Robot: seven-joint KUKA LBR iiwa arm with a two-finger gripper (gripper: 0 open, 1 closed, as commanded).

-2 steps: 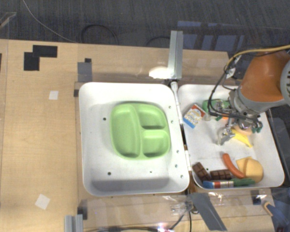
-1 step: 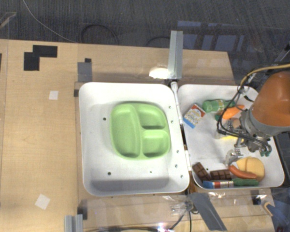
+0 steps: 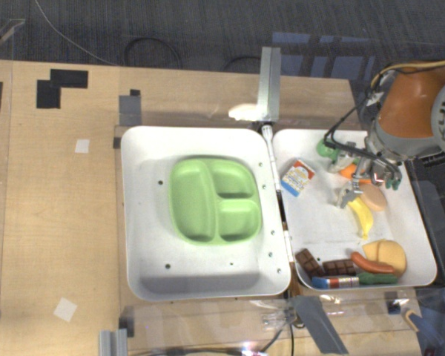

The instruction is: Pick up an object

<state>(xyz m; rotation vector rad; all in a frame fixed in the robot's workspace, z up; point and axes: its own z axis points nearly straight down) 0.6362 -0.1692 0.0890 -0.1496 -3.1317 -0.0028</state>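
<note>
Left bin (image 3: 133, 221) holds a green divided tray (image 3: 213, 200). Right bin (image 3: 311, 228) holds the candidates: carton (image 3: 297, 177), banana (image 3: 362, 216), bun (image 3: 389, 254), hot dog (image 3: 373, 263), chocolate bar (image 3: 309, 261), marker (image 3: 335, 281). Nothing lifted yet; the pick looks not yet made. Gripper (image 3: 354, 191) hangs low just above the banana, beside a peach-coloured piece (image 3: 374, 198). Finger spread: cannot tell, too cluttered; nothing visibly pinched.

My arm (image 3: 430, 117) is grey with a broad orange band. Black cables (image 3: 346, 128) loop beside my wrist.
</note>
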